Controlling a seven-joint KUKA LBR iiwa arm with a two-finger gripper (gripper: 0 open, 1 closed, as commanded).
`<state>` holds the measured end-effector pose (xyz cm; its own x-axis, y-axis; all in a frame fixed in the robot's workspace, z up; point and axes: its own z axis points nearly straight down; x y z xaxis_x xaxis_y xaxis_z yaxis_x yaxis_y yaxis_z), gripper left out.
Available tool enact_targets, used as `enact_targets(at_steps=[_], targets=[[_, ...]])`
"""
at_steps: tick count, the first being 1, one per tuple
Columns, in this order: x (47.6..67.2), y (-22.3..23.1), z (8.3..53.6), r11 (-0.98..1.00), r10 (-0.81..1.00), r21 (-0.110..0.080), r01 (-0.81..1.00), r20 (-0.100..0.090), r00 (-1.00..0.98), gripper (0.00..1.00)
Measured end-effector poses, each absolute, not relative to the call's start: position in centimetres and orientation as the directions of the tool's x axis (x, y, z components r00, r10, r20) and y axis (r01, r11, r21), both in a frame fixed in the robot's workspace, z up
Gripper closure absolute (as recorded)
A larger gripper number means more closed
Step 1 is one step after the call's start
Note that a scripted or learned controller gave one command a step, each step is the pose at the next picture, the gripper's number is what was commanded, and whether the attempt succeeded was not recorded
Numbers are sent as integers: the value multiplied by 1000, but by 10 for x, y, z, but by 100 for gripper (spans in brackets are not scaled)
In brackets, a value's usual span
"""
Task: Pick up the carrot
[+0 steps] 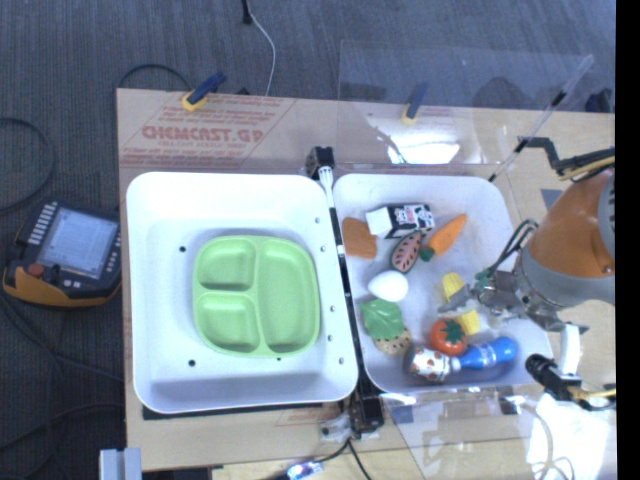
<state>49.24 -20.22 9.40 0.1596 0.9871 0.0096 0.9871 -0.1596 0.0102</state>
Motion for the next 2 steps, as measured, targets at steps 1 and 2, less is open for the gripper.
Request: enact_targets(at_steps=[1, 2], targets=[[557, -213, 202, -75, 997, 14, 997, -7, 75, 0], [583, -202, 128, -490, 872, -8, 872, -4, 490, 0]])
